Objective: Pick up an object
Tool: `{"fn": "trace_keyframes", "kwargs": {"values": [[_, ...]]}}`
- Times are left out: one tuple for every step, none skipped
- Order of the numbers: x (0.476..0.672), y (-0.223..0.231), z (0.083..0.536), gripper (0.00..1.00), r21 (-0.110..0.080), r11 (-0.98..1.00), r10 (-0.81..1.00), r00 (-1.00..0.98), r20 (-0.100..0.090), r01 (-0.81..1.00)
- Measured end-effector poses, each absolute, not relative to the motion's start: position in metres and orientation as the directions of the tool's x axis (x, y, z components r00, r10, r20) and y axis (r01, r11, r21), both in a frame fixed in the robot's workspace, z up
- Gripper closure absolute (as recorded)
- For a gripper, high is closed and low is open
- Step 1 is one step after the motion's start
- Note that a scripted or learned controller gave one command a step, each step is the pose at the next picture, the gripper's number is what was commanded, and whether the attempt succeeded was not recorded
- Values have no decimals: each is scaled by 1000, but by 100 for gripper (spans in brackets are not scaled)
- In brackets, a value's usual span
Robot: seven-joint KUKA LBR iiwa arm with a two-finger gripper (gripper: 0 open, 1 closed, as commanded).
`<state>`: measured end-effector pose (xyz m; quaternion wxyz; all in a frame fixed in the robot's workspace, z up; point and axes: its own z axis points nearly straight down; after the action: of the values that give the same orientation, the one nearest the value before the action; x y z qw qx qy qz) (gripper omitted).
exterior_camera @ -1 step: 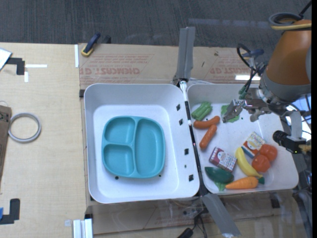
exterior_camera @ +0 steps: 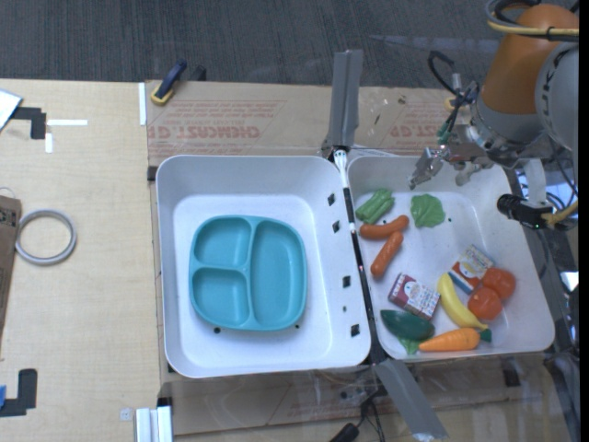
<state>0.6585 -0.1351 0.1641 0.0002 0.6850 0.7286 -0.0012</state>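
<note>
My gripper [exterior_camera: 425, 168] hangs above the back edge of the right bin [exterior_camera: 515, 343], open, with nothing between its fingers. Just below it in the bin lie a green leafy piece [exterior_camera: 427, 211] and a green pepper [exterior_camera: 374, 206]. Two orange sausage-like pieces [exterior_camera: 386, 247] lie beside the bin's left wall. Nearer the front are a red and white box [exterior_camera: 413, 295], a banana [exterior_camera: 453, 300], a small carton [exterior_camera: 472, 265], red-orange tomatoes [exterior_camera: 492, 293], a dark green vegetable [exterior_camera: 405, 325] and a carrot [exterior_camera: 451, 341].
The left bin [exterior_camera: 175, 247] holds a teal divided plate [exterior_camera: 248, 272]. A roll of tape [exterior_camera: 42, 237] lies on the bench at far left. A blue and yellow tool [exterior_camera: 169, 81] rests on the cardboard behind the bins. A grey post [exterior_camera: 346, 99] stands between the bins.
</note>
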Motion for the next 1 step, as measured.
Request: {"fn": "trace_keyframes", "kwargs": {"values": [[649,-173,93,0,1,147,989,-147,-1,989]]}}
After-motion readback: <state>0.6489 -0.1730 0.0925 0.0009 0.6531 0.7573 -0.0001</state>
